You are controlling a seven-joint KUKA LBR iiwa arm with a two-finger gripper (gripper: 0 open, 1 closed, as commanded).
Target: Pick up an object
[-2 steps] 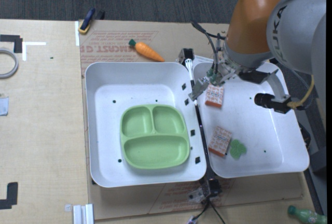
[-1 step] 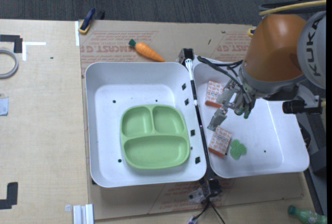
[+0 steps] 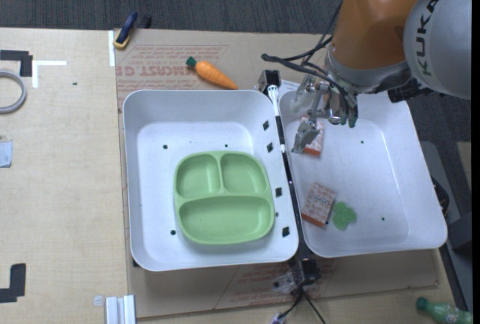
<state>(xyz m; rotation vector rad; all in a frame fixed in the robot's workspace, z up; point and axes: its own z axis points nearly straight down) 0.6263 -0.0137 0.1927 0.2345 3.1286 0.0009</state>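
The right bin (image 3: 397,165) holds a small red and white carton (image 3: 319,204) near its front left, and a green leafy toy (image 3: 343,215) touches that carton's right side. A second red and white carton (image 3: 313,142) sits tilted near the bin's back left. My gripper (image 3: 313,124) hangs from the orange-banded wrist (image 3: 371,22), directly over this second carton and seemingly touching its top. The gripper's metal parts hide part of the carton. The view does not show whether the carton is between the jaws.
The left bin (image 3: 146,165) holds a green divided plate (image 3: 223,197). A toy carrot (image 3: 212,73) lies on the cardboard behind the left bin. Black clips (image 3: 279,157) join the two bins along their shared wall. A blue and yellow tool (image 3: 126,28) lies at the back left.
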